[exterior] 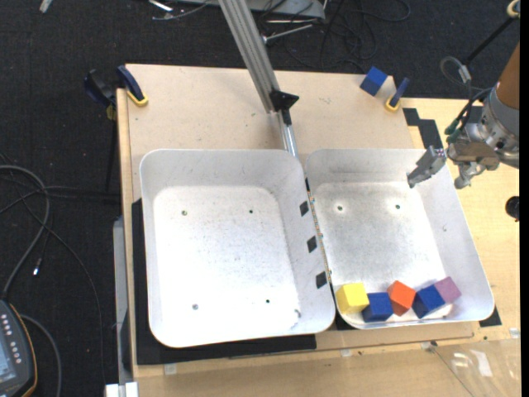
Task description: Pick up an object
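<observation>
Lying well below gripper (443, 169): blocks (399, 298)

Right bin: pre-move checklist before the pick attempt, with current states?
1. Targets present: ok. Yellow block, two blue blocks, orange block and purple block sit along the right bin's near edge.
2. Gripper carrying nothing: ok, nothing between the fingers.
3. Gripper over a target: not ok, it is at the bin's far right corner.
4. Blocks separated for a clean grasp: not ok, they crowd together.
5. Room between blocks and bin wall: cannot tell.
</observation>
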Tool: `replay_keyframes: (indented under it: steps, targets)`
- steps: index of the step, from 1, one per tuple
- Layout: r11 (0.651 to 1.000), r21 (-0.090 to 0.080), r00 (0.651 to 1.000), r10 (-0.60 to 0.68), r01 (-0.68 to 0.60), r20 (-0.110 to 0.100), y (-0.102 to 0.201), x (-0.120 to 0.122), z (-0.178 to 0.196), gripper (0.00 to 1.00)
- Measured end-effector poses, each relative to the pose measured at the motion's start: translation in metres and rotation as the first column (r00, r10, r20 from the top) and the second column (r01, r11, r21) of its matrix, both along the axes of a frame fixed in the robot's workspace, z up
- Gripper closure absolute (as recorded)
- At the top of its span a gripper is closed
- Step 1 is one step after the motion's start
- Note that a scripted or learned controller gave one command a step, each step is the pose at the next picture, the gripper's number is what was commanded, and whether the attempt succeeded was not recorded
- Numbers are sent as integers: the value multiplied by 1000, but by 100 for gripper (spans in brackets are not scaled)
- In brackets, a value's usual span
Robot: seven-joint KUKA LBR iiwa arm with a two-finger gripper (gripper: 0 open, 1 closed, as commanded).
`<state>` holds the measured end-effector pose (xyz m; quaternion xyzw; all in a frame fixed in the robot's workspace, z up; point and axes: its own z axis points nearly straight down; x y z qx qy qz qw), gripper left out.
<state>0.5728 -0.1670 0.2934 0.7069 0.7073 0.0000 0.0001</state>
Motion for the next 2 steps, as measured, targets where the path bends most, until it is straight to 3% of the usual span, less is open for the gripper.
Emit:
replay_keyframes:
  steps: [1, 2]
  targets:
    - [1000, 1, 1000, -2, 2, -7, -19, 22, -176, 0]
    - [1000, 4, 1000, 10, -10, 1, 66, 59, -200, 0]
